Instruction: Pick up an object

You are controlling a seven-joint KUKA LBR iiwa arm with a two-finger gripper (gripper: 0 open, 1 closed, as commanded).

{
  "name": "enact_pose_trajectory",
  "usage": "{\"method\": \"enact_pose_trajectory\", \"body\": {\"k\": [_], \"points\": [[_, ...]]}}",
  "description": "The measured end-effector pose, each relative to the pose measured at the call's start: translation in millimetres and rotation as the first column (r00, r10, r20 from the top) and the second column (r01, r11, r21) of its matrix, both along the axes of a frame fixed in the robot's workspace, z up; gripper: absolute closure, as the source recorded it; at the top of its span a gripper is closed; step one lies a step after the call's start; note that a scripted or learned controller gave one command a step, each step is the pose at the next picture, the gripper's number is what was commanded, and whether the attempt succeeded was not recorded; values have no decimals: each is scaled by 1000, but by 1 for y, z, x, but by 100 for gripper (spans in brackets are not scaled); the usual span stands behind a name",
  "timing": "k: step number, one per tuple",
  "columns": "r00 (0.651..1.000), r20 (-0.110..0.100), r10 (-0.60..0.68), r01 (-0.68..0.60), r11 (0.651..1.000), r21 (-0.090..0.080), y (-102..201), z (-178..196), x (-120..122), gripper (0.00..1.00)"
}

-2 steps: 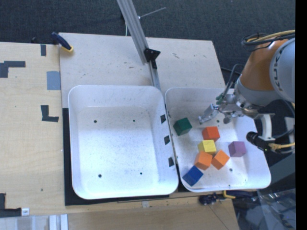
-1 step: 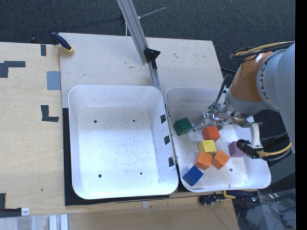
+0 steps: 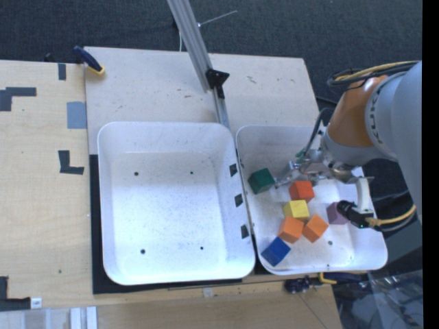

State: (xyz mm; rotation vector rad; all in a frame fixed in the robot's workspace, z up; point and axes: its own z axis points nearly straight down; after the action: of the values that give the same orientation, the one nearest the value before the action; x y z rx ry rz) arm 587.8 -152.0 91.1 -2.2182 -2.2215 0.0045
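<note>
Camera view: we see two white bins side by side on the table (image 3: pixel 158 81). The left bin (image 3: pixel 110 204) has only dark specks on its floor. The right bin (image 3: pixel 363 256) holds the blocks.

The arm (image 3: pixel 384 115) comes in from the right, grey with its orange band above the wrist, and its gripper (image 3: pixel 296 173) sits low over the upper middle of the right bin. We cannot tell the gripper's state; the tip is small and cluttered at this angle, and we see no block clearly in it.

Blocks, all in the right bin:
- green block (image 3: pixel 260 180) near the left wall, just beside the gripper tip, on its left
- red-orange block (image 3: pixel 301 190) just below the gripper
- yellow block (image 3: pixel 297 209) touching the red-orange one from below
- orange block (image 3: pixel 291 229) under the yellow one
- second orange block (image 3: pixel 315 227) just beside it on the right
- blue block (image 3: pixel 276 251) nearest the front-left corner
- purple block (image 3: pixel 336 213) toward the right, partly hidden by arm hardware

A slanted metal rail (image 3: pixel 192 36) crosses the table above the bins.
</note>
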Motion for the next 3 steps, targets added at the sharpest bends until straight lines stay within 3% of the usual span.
{"method": "enact_pose_trajectory", "body": {"k": [1, 3], "points": [[1000, 0, 1, -1, 1000, 1, 1, 10, 0, 100], [1000, 9, 0, 0, 1000, -1, 1, 118, 6, 100]]}}
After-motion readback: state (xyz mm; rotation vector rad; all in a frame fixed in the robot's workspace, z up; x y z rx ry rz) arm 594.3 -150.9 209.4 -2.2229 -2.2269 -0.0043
